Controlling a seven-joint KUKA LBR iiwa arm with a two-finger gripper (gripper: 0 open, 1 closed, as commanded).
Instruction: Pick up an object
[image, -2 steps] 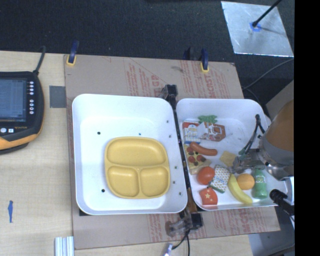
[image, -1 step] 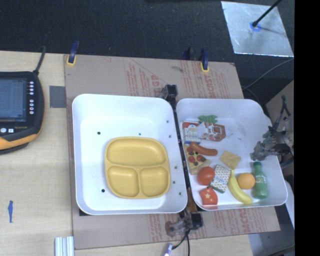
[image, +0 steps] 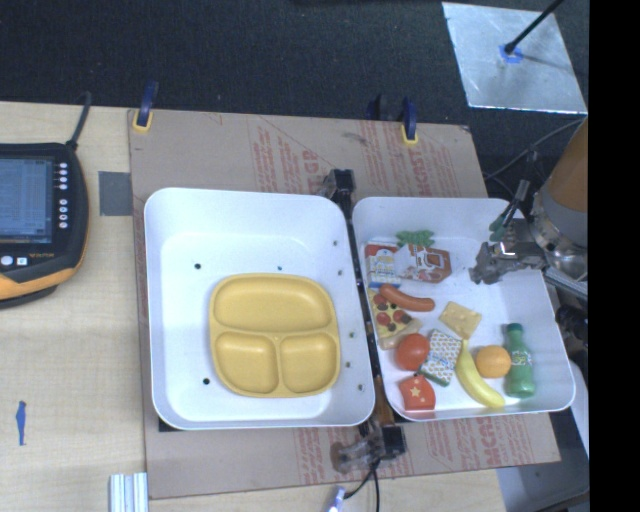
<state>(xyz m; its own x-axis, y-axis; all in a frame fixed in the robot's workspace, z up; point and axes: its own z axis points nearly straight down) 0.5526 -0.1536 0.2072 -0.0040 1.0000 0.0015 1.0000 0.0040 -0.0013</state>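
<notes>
The right bin (image: 460, 215) holds several toy foods: a hot dog (image: 406, 298), a pizza slice (image: 392, 321), a tomato (image: 411, 351), a strawberry (image: 417, 393), a banana (image: 477, 380), an orange (image: 491, 361), a green bottle (image: 517, 360), a cracker (image: 460, 319) and a printed packet (image: 408, 263). My gripper (image: 490, 265) hangs over the bin's upper right part, right of the packet and above the cracker. Nothing shows between its fingers.
The left bin (image: 180, 230) holds a yellow divided tray (image: 274, 334). A teach pendant (image: 35, 220) lies on the bench at the far left. Clamps (image: 408, 118) pin the cardboard sheet under the bins at its far edge.
</notes>
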